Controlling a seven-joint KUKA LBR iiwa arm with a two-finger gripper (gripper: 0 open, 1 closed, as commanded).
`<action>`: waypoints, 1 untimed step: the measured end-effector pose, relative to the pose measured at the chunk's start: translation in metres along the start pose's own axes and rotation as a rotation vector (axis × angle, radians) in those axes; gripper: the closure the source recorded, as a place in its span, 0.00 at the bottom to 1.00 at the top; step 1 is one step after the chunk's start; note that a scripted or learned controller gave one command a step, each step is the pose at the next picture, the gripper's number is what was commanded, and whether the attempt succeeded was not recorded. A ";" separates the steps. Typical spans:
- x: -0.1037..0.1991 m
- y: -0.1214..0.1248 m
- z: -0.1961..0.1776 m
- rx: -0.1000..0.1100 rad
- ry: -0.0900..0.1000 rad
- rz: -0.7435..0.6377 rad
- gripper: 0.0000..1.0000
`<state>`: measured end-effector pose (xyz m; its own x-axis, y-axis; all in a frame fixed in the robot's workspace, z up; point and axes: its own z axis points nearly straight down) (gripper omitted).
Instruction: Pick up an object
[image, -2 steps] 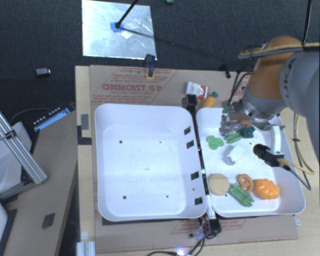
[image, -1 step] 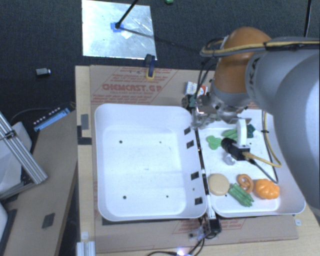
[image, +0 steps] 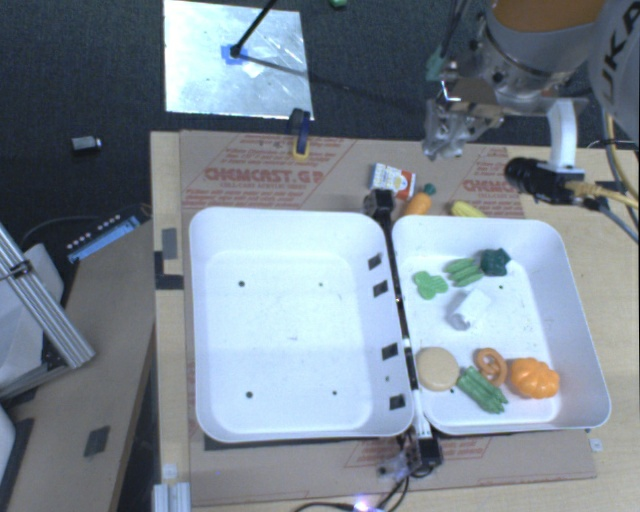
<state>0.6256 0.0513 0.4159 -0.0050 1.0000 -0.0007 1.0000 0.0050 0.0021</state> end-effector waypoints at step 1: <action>0.012 -0.044 -0.050 0.004 0.000 0.000 1.00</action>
<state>0.5811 0.0630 0.4658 -0.0048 1.0000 -0.0008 1.0000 0.0048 -0.0015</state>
